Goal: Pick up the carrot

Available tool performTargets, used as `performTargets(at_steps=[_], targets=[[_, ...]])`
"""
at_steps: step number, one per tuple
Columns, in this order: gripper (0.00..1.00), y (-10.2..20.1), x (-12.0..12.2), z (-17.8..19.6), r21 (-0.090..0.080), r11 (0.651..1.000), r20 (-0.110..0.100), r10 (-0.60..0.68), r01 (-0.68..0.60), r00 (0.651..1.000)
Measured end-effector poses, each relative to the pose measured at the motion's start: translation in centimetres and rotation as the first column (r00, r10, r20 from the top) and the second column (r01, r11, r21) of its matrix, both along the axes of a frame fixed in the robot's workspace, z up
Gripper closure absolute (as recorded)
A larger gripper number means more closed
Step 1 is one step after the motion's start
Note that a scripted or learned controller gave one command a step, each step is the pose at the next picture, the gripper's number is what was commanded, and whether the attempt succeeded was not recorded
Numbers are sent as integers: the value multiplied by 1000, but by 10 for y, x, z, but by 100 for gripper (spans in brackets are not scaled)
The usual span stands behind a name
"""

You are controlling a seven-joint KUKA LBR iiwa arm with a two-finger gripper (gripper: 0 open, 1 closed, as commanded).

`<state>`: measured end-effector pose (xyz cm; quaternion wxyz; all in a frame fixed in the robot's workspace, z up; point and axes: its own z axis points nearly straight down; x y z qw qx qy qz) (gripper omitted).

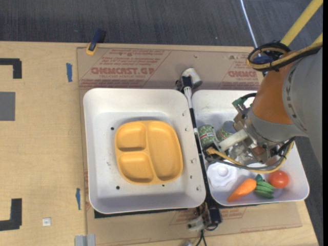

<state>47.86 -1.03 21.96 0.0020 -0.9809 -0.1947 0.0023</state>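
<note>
A cardboard-covered bench (46, 137) bears two white bins. The claw (245, 150) hangs in the right bin (302, 188); its state cannot be told. The carrot (242, 188) lies just below it, apart, beside a tomato (278, 179). A short descent centred across the carrot's thick body is advised.

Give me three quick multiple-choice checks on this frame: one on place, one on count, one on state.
1. Where does the carrot lie?
A. on the yellow tray
B. in the right bin, near its front edge
C. on the bench outside the bins

2. How many compartments has the yellow tray?
A. two
B. three
C. five

3. How is the carrot?
A. lying in the bin, below the claw
B. lifted above the bin
C. standing on the tray

Key: 1 B, it lies in the right bin beside a tomato. 2 B, three sections show. 3 A, it lies apart from the claw.
</note>
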Motion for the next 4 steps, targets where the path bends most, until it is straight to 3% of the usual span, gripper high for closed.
performTargets(at_steps=[1,2,3,4], targets=[[100,43,1,44,-3,986,6,-167,167,986],[100,93,0,-35,-2,982,2,-189,189,982],[100,157,1,-15,-2,996,5,-93,93,996],[100,140,25,44,-3,986,7,-166,166,986]])
